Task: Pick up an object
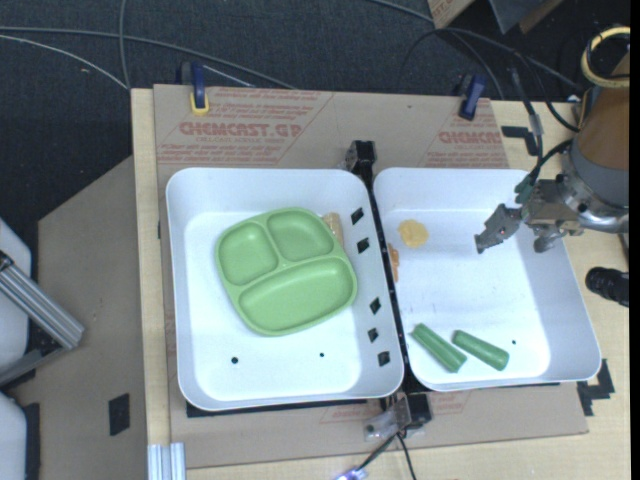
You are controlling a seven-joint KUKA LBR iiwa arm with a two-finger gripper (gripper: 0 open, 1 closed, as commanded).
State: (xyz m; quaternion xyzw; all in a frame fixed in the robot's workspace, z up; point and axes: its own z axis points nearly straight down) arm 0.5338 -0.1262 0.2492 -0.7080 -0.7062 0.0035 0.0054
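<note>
My gripper (512, 240) hangs over the upper right part of the right bin (560, 318), open, with nothing between its fingers. A small round yellow piece (413, 233) lies on the bin floor to the gripper's left, apart from it. Two green cylinders sit near the bin's front edge, one (436, 348) angled and the other (480, 349) beside it to the right. A small orange piece (394, 260) rests against the bin's left wall.
The left bin (200, 348) holds a green divided plate (287, 269), with a tan piece (332, 226) at its upper right rim. A black divider with clips (372, 268) runs between the bins. Cables trail behind the bench.
</note>
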